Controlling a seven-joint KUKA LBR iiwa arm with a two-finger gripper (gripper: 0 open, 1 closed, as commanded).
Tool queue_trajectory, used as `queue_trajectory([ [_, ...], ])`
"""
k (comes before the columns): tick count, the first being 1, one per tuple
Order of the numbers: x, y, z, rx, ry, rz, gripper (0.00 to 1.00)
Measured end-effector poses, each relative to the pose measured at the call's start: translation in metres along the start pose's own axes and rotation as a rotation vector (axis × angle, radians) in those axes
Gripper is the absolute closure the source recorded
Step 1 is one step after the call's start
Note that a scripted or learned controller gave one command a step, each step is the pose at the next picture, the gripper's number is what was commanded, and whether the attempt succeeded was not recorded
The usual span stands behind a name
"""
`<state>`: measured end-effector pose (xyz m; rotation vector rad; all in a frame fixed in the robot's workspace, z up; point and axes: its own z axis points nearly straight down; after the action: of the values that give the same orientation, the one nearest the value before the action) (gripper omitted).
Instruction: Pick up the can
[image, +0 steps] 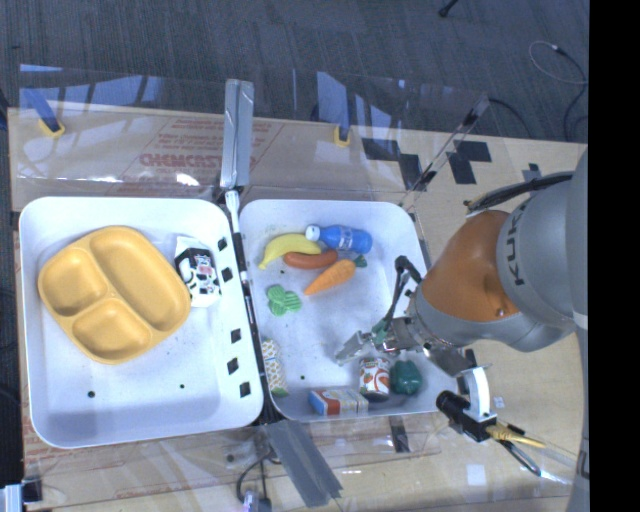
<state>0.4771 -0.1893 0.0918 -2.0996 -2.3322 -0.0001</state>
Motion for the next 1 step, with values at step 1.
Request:
queue_trajectory([
  [1,-0.0013,-0.0004,-0.0001,-0.002,-0.002,-0.018,0.00],
])
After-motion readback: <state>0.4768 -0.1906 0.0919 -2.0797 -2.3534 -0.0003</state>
